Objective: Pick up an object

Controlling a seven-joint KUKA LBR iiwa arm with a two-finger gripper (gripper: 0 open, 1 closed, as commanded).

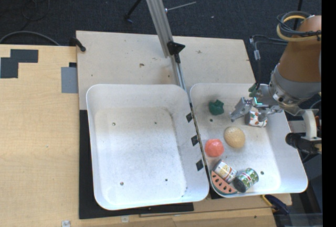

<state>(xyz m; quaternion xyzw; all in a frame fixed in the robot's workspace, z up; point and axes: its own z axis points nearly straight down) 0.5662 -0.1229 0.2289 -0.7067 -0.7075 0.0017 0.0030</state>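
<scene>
1. Over the right bin [294,168], the gripper [251,111] hangs low; I cannot tell its state.
2. A small box [257,118] lies touching it.
3. Nearby lie a potato [234,137], a green toy [216,107] and a tomato [213,147].

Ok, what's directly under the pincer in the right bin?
A small white and red object sits just beneath the pincer on the right bin floor. The pincer covers its top, so contact can't be judged.
</scene>
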